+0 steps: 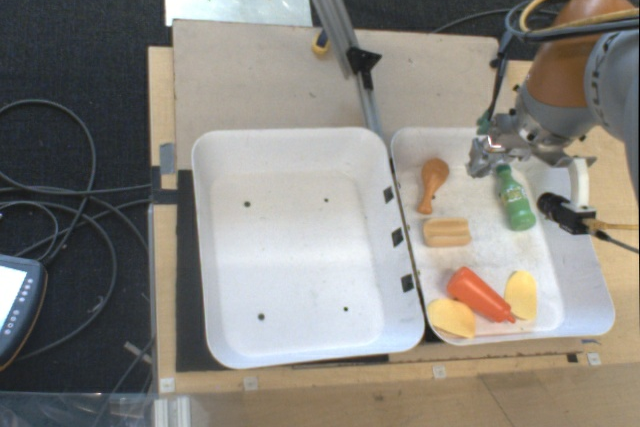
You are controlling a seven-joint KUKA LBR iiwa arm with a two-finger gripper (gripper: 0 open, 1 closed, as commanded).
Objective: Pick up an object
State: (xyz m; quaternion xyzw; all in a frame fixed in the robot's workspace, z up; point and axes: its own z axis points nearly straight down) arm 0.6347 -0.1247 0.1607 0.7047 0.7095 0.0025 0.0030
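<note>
In the right bin (590, 300) lie six things: one green bottle (516, 201) near its far edge, one brown drumstick (432, 183), one tan bread roll (446, 232) at the middle, one orange carrot (479, 294), and two yellow, flat, rounded chips (521, 294) by the near edge. The left bin (300, 245) is smooth white plastic. The gripper (487, 158) hangs over the far edge, just beside the bottle's cap, apart from the drumstick; whether it is spread or closed cannot be told. A grey metal pole (330, 0) slants across the bench (260, 75).
</note>
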